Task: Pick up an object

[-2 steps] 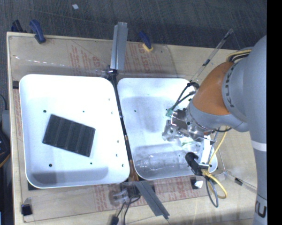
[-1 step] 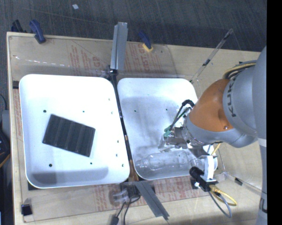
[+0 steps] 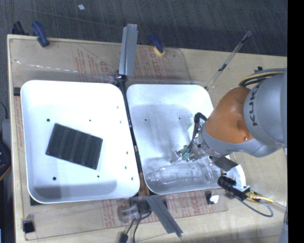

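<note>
A clear plastic bottle (image 3: 179, 175) lies on its side along the near wall of the right bin (image 3: 157, 105). My gripper (image 3: 187, 153) is low in that bin, just above the bottle's upper side, reaching in from the right under the grey and orange arm (image 3: 232, 123). The wrist hides most of the gripper, and whether it touches the bottle is unclear. A dark ribbed rectangular pad (image 3: 74, 145) lies flat in the middle of the left bin (image 3: 66, 92).
A grey metal bar (image 3: 127, 49) stands at the back between the two bins, and another (image 3: 162, 215) lies at the front. Blue clamps (image 3: 40, 33) hold the bench's far edge. A thin rod (image 3: 227, 59) slants at the back right.
</note>
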Tool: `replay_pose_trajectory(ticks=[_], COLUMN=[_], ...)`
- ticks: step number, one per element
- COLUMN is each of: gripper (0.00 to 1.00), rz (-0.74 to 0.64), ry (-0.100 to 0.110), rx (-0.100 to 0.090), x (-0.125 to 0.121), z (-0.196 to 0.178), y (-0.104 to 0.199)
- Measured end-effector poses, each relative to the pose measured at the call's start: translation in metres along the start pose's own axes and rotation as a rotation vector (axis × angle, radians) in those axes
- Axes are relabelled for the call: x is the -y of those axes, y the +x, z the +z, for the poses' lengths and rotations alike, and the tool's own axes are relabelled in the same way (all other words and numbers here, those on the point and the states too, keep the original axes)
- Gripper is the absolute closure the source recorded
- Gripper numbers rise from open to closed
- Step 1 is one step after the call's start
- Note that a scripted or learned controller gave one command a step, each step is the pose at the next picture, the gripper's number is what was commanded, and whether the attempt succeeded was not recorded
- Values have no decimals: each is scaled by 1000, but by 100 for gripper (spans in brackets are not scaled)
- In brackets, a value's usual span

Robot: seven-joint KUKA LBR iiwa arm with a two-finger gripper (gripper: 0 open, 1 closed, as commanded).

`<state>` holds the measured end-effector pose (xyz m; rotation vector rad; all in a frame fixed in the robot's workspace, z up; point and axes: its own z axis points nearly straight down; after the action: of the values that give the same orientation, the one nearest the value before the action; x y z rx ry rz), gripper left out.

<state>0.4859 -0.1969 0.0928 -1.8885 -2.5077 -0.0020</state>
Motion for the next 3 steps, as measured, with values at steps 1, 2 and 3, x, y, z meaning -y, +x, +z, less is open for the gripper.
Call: replay_pose_trajectory(ticks=[1,2,3], gripper=[0,100,0], rz=[186,181,181], ry=[-1,-3,-3], rx=[3,5,5], x=[7,6,6], z=[-94,-104,-104], y=[4,3,3])
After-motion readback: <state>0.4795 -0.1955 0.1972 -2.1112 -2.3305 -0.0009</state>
